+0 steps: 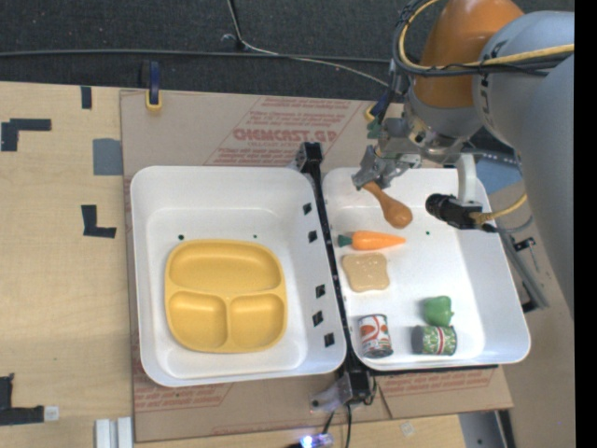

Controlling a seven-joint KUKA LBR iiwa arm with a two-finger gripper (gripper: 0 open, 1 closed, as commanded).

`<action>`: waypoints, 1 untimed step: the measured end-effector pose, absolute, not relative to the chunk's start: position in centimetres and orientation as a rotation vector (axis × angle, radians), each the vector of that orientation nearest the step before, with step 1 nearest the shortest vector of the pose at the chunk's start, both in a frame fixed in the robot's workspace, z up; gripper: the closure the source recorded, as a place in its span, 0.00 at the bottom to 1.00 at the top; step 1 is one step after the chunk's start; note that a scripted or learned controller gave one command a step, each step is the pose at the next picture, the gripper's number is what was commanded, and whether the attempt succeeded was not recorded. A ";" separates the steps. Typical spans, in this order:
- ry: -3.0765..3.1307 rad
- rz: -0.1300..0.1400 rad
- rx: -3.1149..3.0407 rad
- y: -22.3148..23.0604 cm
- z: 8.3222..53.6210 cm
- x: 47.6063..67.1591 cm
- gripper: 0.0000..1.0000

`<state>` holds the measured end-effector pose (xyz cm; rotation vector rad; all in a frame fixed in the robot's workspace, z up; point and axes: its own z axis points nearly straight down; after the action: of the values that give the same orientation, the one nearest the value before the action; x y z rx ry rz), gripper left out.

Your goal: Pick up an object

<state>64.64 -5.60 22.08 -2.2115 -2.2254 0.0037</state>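
1. Near the back of the right bin (504,339), the gripper (375,177) hangs low over the white floor, close to the divider between the two bins.
2. Its jaws are pinching the thin upper end of a brown chicken drumstick (391,205); that end sits between the dark fingers, while the fat rounded end hangs free below them.
3. The drumstick's long axis runs on a slant, from the jaws at the upper left down to the bulbous end at the lower right, so the thick end points toward the middle of the right bin. Whether that end touches the bin floor cannot be told.
4. Just below the drumstick lies an orange carrot (374,241), its long axis running almost across the bin, green stub toward the divider and tip pointing right.
5. Below the carrot lies a tan slice of bread (365,272), flat on the floor.
6. Along the front of the right bin are a red and white can (375,335), a green can (436,340) on its side, and a green pepper (437,308) just behind it.
7. The left bin (149,194) holds a yellow divided plate (225,295) with three compartments.
8. Both bins sit on a cardboard sheet (270,129) on the counter (47,250).
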 end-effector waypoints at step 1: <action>-2.225 0.004 -2.211 0.2 21.3 62.7 1.00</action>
<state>62.72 0.23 21.35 -2.2114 -2.2249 0.0043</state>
